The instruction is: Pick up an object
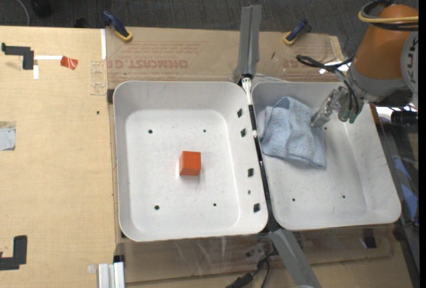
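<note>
A small orange block [190, 163] lies in the middle of the left bin [133, 147]. A crumpled light blue cloth [291, 132] rests in the upper left part of the right bin [359, 173], against the divider. My gripper [334, 116] hangs over the right bin's upper area, just right of the cloth. Its fingers stand apart, and the left fingertip [319, 119] is at the cloth's right edge. Nothing sits between the fingers.
The grey arm with its orange band [389, 47] reaches in from the upper right. A grey bar [249, 40] runs above the divider between the bins. Two clamps [118, 27] hold the cardboard behind the bins. A wooden board [46, 147] lies to the left.
</note>
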`<action>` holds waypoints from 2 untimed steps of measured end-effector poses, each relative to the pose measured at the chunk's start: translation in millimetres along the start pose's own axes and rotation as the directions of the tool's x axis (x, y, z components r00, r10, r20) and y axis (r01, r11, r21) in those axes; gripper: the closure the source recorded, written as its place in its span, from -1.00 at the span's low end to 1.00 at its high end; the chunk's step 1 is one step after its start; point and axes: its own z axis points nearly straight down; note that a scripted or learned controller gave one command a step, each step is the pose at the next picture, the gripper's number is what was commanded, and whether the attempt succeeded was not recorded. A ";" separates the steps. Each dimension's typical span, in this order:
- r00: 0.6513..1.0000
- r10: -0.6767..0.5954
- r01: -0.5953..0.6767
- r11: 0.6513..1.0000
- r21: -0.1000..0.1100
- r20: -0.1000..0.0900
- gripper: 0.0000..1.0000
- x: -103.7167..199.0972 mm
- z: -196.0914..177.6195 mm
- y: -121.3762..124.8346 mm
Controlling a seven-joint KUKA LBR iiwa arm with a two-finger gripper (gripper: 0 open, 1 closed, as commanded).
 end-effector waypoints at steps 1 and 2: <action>0.986 -0.166 0.166 0.986 0.000 0.001 1.00 19.7 8.7 -10.6; 0.988 0.151 -0.151 0.988 0.000 -0.001 1.00 39.8 9.1 4.1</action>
